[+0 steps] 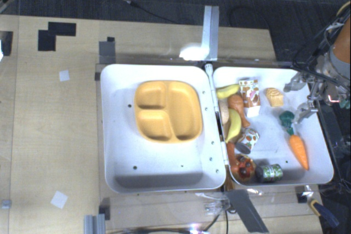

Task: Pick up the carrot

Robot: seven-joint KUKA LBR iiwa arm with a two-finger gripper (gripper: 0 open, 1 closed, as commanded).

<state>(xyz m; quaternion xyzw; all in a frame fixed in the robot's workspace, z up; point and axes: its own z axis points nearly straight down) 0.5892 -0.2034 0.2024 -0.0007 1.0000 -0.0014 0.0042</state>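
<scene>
In the right bin (pixel 323 172), lower right of the frame: one carrot (pixel 299 152), orange, lying lengthwise with its green top (pixel 287 118) toward the upper left and its tip toward the bin's lower right corner. It rests free on the bin floor, touching nothing but its own greens.

Above and just right of the carrot's top: the hand (pixel 307 97), at the end of the arm (pixel 337 57) entering from the right edge. Two metal fingers are seen, spread apart with nothing between them; the lower fingertip sits near the green top but apart from it.

Along the same bin's left wall: two bananas (pixel 235 124), a brown item between them, a small printed carton (pixel 249 96), and a dark-patterned packet (pixel 248 141). Upper middle: a pale yellow block (pixel 275 97). Lower edge: a green can (pixel 270 172) on its side and a reddish netted item (pixel 243 167) beside it.

In the left bin (pixel 118 118): one yellow divided plate (pixel 166 110) with three compartments, set toward the upper centre.

Beneath both bins: a pale wooden bench (pixel 49 134) with black markers at the upper left.
</scene>
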